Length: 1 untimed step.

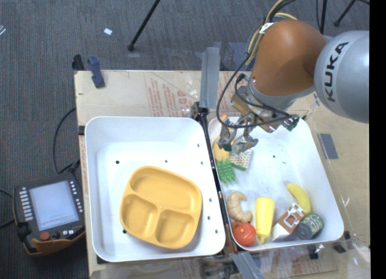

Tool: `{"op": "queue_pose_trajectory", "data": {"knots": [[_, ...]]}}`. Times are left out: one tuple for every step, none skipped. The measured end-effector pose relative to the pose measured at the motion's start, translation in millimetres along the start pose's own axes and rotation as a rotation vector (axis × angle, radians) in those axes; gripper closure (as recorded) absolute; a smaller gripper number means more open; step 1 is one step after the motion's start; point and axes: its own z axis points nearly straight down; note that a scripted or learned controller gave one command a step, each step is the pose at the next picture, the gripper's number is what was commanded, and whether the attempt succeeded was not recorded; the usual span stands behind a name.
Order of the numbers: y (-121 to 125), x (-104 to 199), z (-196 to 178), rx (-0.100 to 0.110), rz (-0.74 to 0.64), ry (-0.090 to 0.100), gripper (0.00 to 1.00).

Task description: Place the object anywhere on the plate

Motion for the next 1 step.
{"op": "queue_pose_trajectory", "data": {"knots": [[-0.6,-0.6,-0.8,0.003,0.0,-0.003,0.0]]}}
